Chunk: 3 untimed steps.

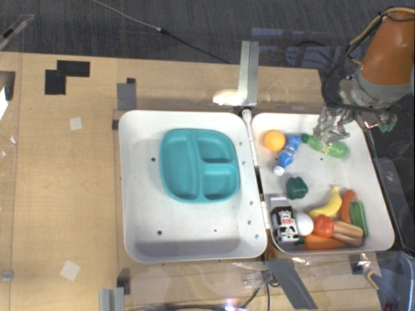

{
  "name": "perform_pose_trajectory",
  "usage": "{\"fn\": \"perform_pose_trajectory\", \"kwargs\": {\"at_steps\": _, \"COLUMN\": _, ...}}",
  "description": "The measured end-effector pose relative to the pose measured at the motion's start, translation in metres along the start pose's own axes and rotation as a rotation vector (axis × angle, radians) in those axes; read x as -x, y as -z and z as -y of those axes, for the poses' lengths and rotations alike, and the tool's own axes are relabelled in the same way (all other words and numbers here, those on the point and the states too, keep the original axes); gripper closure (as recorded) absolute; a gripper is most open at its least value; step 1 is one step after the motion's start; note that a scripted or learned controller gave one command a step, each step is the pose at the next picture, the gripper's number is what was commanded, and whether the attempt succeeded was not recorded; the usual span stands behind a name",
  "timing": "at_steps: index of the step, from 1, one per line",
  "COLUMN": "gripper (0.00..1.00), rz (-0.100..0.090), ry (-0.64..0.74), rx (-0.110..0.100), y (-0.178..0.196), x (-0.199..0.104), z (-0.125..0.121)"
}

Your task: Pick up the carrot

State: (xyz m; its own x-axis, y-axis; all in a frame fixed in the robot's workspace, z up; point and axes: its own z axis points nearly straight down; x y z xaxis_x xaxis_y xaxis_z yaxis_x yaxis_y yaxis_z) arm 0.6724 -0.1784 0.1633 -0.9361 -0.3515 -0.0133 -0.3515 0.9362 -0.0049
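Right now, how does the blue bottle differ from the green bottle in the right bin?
The blue bottle lies slanted toward the bin's middle, beside the orange ball; the green bottle lies nearly level, farther right. The claw hangs right over the green bottle, while the blue bottle lies clear of it. Both lie on their sides in the back half of the right bin.

Arm at right (orange-banded), gripper [332, 131] pointing down
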Motion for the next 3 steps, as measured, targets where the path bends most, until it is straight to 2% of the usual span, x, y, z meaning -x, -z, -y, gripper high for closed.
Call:
{"fn": "perform_pose_trajectory", "kwargs": {"at_steps": 1, "gripper": 1.0, "rz": 0.009, "ry": 0.063, "rx": -0.011, "y": 0.179, "x": -0.026, "z": 0.02}}
{"fn": "perform_pose_trajectory", "kwargs": {"at_steps": 2, "gripper": 1.0, "rz": 0.0, "ry": 0.194, "rx": -0.001, "y": 0.168, "x": -0.008, "z": 0.025}}
{"fn": "perform_pose_trajectory", "kwargs": {"at_steps": 3, "gripper": 1.0, "rz": -0.003, "ry": 0.347, "rx": 0.001, "y": 0.142, "x": -0.008, "z": 0.024}}
